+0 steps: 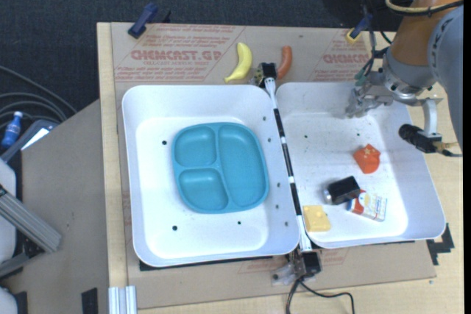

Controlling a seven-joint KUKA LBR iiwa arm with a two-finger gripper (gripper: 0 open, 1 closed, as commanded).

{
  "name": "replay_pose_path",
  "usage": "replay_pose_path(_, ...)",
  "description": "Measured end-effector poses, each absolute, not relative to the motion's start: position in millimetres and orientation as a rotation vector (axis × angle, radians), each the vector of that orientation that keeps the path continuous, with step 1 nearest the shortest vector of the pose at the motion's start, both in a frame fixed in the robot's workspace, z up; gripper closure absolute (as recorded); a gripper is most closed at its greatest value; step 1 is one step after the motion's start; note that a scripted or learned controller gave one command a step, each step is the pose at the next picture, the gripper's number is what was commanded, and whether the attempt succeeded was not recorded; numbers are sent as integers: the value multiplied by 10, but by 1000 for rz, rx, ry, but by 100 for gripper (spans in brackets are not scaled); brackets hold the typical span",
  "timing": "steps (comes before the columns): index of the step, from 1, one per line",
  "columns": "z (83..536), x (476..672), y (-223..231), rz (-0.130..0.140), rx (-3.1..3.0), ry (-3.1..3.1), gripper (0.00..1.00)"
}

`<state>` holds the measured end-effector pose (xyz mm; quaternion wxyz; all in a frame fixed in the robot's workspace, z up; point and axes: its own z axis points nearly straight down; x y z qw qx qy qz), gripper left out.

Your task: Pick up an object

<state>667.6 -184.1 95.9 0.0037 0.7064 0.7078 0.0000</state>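
The right bin [412,232] holds an orange-red toy [366,158], a black block [342,190], a small white and red packet [372,207] and a yellow cheese-like wedge [316,218]. My gripper [360,102] hangs over the far part of that bin, near its back wall, well behind the orange-red toy. Nothing shows between its fingers. The grey arm with its orange band reaches in from the upper right.
The left bin [147,232] holds a blue divided plate [220,166]. Behind the bins, on the board, lie a yellow banana [240,63] and an orange sausage-like toy [284,61]. A blue clamp [143,20] sits at the board's far left corner.
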Motion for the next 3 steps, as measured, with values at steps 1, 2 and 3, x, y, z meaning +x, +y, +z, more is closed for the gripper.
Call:
replay_pose_path(1,957,6675,-1839,-1,2214,2219,0)
replay_pose_path(2,850,6667,-1932,0,2218,2219,0)
replay_pose_path(3,959,6677,-1928,1,2214,2218,100)
